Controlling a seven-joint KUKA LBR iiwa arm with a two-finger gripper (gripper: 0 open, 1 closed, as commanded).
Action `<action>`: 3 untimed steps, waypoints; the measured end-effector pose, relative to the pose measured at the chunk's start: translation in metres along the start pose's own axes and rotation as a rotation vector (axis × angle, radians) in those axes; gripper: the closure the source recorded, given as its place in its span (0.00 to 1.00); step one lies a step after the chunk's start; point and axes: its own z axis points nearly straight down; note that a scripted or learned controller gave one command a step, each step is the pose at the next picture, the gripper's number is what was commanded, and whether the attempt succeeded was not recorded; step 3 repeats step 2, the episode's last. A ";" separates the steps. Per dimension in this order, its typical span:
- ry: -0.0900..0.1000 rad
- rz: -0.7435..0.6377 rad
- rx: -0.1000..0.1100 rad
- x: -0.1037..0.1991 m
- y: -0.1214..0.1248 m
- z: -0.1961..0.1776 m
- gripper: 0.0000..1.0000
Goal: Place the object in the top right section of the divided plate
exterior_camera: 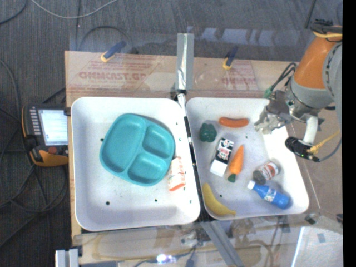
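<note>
Gripper (271, 119) hovers over far right corner of right bin (298, 178); cannot tell its state from this angle, nothing visibly held.

Target object unspecified. Nearest candidate is the sausage (234, 122), just left of gripper, long axis left-right. The carrot (236, 161) and 1 bottle (270, 194) lie nearer the camera.

Divided plate (137, 148) sits in left bin (89, 204), well left; 3 sections, all bare.

Judgement: transfer must clear the 2 adjoining bin walls. Small carton (177, 174) lies touching the plate's near right edge.
</note>
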 end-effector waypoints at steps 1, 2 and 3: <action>0.000 0.095 0.002 -0.035 -0.081 0.006 1.00; 0.000 0.174 0.001 -0.049 -0.113 0.015 1.00; 0.000 0.174 0.001 -0.049 -0.113 0.015 1.00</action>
